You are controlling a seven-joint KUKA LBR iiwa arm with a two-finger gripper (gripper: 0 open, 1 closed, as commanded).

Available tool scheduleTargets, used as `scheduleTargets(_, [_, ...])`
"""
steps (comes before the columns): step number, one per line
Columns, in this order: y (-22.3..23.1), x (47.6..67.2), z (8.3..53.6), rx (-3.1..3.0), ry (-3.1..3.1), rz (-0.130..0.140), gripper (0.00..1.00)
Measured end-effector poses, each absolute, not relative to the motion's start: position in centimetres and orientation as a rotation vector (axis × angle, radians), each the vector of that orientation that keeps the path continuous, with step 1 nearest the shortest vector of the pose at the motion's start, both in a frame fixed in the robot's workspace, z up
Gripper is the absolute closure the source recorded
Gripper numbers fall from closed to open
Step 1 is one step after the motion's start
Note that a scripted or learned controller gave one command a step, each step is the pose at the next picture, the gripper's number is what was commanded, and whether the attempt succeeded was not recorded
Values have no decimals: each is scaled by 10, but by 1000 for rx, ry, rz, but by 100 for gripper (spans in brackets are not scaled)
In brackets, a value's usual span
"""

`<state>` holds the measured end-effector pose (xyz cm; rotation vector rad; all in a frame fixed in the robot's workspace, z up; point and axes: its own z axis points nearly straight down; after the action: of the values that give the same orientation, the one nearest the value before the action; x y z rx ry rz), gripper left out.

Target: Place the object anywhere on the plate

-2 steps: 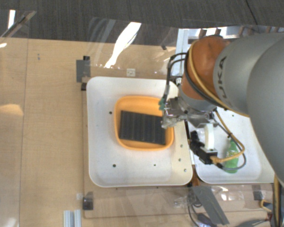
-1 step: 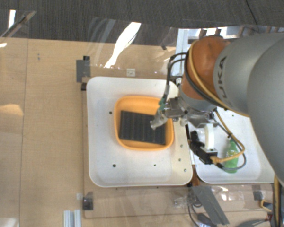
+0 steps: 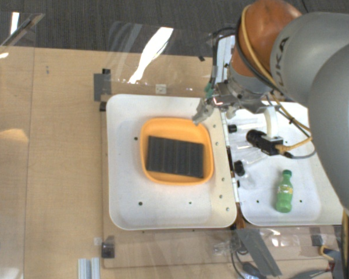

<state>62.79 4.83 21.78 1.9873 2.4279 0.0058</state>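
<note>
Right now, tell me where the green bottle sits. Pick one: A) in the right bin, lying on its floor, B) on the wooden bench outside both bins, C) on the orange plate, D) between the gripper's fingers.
A. The green bottle lies on the floor of the right bin, apart from the orange plate in the left bin and well below the gripper.

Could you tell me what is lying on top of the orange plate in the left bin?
A dark, ribbed rectangular object lies flat on the orange plate, covering most of its middle. The plate's surface beneath it is hidden. The gripper sits at the plate's far right corner.
</note>
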Motion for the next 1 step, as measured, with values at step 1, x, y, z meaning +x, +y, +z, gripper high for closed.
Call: scheduleTargets(1, [18,654,319,1950,2456,7,0])
